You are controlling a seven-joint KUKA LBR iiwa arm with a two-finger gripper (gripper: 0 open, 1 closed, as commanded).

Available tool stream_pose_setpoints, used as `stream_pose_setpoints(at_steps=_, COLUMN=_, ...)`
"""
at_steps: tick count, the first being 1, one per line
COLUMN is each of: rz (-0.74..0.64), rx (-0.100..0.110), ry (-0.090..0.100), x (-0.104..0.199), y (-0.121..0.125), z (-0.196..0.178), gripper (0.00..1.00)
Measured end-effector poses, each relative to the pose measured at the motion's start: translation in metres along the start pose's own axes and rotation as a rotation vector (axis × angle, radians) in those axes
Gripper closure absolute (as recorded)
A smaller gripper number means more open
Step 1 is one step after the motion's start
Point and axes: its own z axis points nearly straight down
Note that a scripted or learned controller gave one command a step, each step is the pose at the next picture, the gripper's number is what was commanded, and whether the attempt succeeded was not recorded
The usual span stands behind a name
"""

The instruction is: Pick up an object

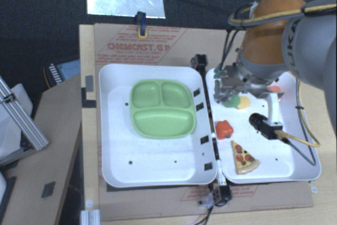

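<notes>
From the camera view, the pincer [227, 91] hangs low in the right bin [300, 160], directly over a green and yellow toy [237, 101] near the bin's far left corner. Whether it is open or closed cannot be told. A red pepper [224, 129] and pizza slice [244, 157] lie nearer the camera, apart from it.

Bench [68, 113]: cardboard sheet [158, 42], two white bins [113, 129] side by side.
</notes>
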Motion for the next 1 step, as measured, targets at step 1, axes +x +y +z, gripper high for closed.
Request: stream_pose_setpoints(at_steps=1, rz=0.001, rx=0.0, ry=0.0, x=0.0478, y=0.0003, z=0.011, gripper=1.0)
